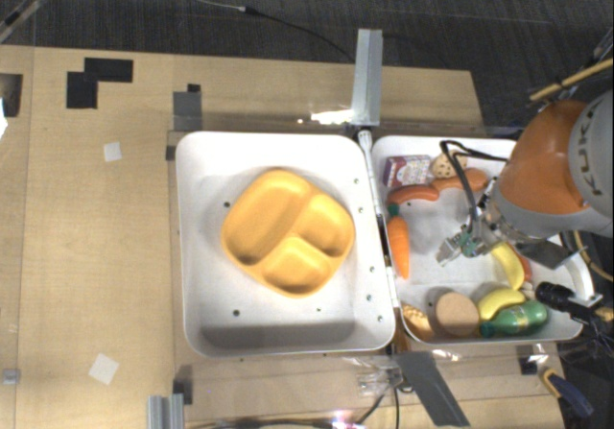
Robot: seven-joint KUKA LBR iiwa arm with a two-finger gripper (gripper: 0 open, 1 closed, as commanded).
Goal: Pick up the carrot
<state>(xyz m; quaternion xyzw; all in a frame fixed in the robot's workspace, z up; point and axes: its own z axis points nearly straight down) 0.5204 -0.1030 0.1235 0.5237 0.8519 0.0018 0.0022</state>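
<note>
Against the right bin's [422,144] left wall, the carrot [399,247] is lying; the tool [465,243] is hovering well right, its opening impossible to judge. Descending beside that wall is risking a finger striking it, spoiling the grasp.

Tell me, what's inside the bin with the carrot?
The right bin holds the carrot by its left wall, a sausage, a snack packet, bananas and a round brown bun. The arm covers whatever lies beneath it.

yellow divided plate [288,230], bananas [506,285]
</note>
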